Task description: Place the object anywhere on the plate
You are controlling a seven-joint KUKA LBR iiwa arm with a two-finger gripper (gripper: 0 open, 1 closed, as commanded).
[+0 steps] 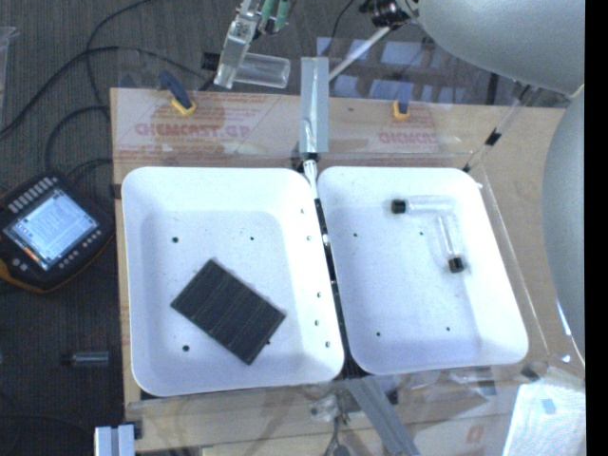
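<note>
The clear bent tube (439, 224) lies right of the dark plate (228, 311), faint against its white bin (494, 345). Beyond the plate, the gripper (255, 22) is cut off by the top edge, and I cannot tell its grip.

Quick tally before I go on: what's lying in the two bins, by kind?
Dark ridged plate, left bin: 1
Clear L-shaped tube with black end caps, right bin: 1
Total: 2
</note>
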